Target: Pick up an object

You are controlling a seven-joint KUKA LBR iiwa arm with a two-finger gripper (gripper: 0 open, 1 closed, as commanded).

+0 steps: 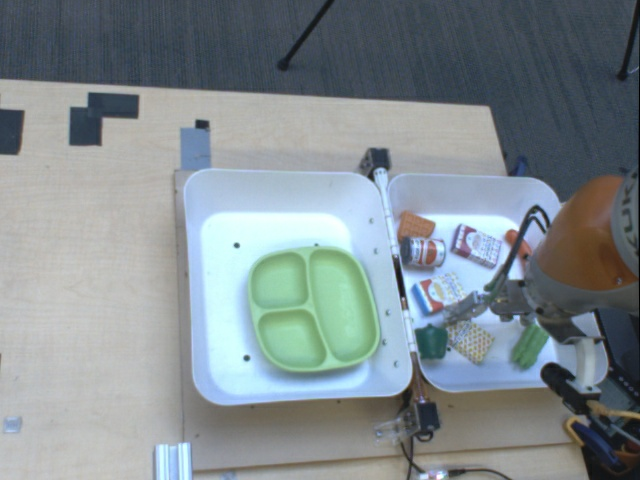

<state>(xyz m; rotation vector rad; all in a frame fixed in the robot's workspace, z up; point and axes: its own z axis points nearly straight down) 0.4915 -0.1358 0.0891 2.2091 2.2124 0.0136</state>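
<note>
White plastic dominates: two shallow bins side by side on the bench, the left bin carrying a green divided plate, the right bin crowded with small goods. The grey arm, with its orange band, reaches over the right bin from the right, and its gripper hangs low above the clutter near that bin's left-centre; whether it is open or closed I cannot tell, and nothing can be seen held in it. The likely targets lie right there: a blue-and-white packet just beside the tip, a patterned sachet below it, and a dark green object against the bin's near-left corner. A red can, a dark red box and a light green object sit farther off. To do this step well, I judge the arm should commit to one isolated piece, descend squarely over it, and avoid the bin wall; the flat packets look hard to pinch, so the dark green object may grip better.
</note>
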